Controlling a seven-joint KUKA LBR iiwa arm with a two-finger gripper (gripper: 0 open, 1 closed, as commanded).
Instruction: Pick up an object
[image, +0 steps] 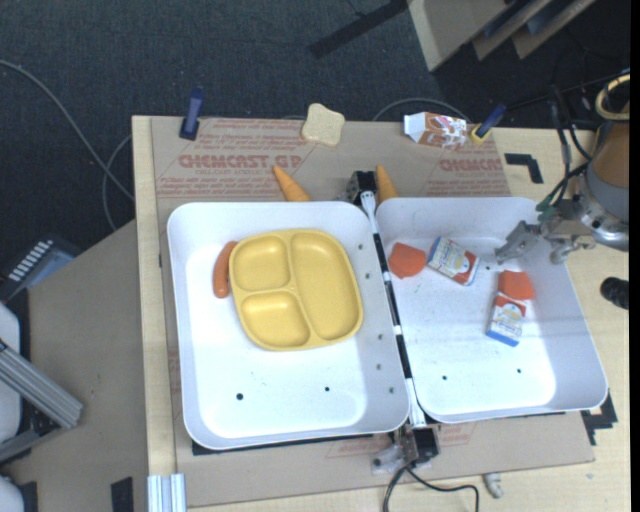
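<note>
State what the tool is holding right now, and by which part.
Nothing is held. The tool hangs over the right bin, apart from the carton with the orange top below it and the small carton to its left.

The arm (612, 170) is cut off by the right edge, so little beyond its wrist shows, and the gripper (540, 240) at its end is too small and blurred to tell how the fingers stand. The yellow divided plate (296, 288) in the left bin (280, 400) hides most of an orange sausage-shaped toy (221, 270) along its left side. The print on the two small cartons (452, 260) (508, 318) in the right bin (480, 385) is too small to read. At the lower left corner, a grey bar (35, 385) runs out of the picture.
</note>
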